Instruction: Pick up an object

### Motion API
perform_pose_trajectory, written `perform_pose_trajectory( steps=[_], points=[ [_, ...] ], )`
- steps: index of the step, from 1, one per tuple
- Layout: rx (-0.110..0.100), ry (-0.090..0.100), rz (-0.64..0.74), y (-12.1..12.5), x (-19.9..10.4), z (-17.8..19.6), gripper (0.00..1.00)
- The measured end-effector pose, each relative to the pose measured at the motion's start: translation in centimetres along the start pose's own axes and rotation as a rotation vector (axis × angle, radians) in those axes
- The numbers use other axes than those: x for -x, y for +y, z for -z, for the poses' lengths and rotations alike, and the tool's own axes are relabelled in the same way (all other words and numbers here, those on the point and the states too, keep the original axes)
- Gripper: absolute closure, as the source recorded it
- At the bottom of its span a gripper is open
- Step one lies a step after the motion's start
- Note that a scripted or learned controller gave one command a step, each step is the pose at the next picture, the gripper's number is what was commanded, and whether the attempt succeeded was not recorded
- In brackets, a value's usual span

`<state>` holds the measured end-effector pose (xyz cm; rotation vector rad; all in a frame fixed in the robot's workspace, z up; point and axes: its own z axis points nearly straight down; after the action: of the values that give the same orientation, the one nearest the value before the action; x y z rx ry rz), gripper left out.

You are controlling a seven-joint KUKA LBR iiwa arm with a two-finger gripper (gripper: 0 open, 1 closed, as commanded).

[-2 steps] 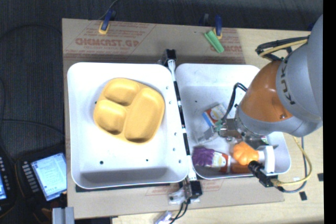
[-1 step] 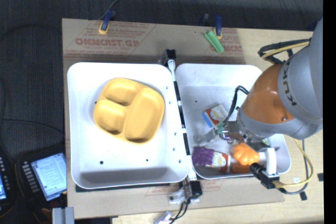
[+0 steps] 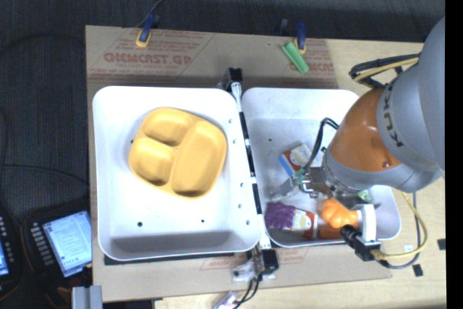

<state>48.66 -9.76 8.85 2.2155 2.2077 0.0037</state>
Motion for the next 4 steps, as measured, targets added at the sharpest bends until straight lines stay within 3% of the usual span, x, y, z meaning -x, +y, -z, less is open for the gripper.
perform_pose_trajectory(
  steps=[1,2,3,4],
  points=[
    [-0.005,0.006,0.004,5.9,0.7,-0.1,0.00],
    [0.000,0.004,0.004,6.1,0.7,1.1,1.00],
    [0.000,0.004,0.004,6.1,0.7,1.0,0.00],
    [0.003,0.004,0.003,0.1,0.4,0.0,0.00]
  ],
)
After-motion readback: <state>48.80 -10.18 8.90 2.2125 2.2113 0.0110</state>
